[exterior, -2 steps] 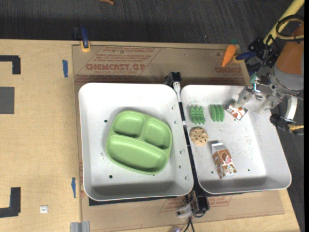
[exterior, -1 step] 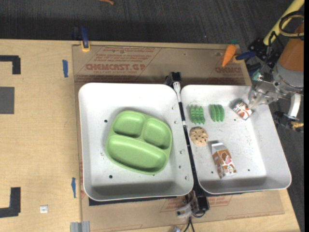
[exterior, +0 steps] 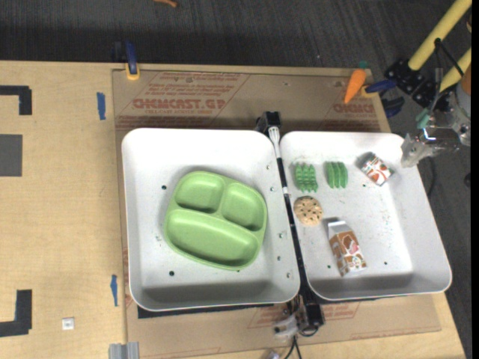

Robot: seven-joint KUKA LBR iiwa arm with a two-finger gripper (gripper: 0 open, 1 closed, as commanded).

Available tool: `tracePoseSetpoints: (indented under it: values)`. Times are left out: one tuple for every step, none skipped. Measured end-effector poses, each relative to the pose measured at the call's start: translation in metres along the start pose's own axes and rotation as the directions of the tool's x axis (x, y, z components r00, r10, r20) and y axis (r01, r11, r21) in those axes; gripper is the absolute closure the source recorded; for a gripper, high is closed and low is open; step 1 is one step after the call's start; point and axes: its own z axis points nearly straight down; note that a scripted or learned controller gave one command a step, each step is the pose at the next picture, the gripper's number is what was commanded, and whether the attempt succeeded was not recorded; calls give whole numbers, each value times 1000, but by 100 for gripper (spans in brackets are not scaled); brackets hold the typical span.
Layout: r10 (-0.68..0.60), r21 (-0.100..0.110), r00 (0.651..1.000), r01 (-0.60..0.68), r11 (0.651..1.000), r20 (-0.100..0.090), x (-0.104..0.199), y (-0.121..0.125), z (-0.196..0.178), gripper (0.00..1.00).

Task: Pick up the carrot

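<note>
My tool (exterior: 416, 149) hovers at the right bin's (exterior: 419, 271) far right rim, its state beyond telling, while the carrot (exterior: 355, 86) lies outside on the counter (exterior: 60, 200), so reaching may clip that rim.

Orange carrot (exterior: 355, 85); green divided plate (exterior: 215, 218); white bins (exterior: 142, 200).

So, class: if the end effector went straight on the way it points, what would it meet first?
Probably the right bin's rim, just below the end effector, though depth is unclear; not the carrot.
</note>
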Motion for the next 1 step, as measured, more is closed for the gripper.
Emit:
tracePoseSetpoints:
  values:
    - [-339, 2, 941, 339, 941, -2, -11, -79, -8, 100]
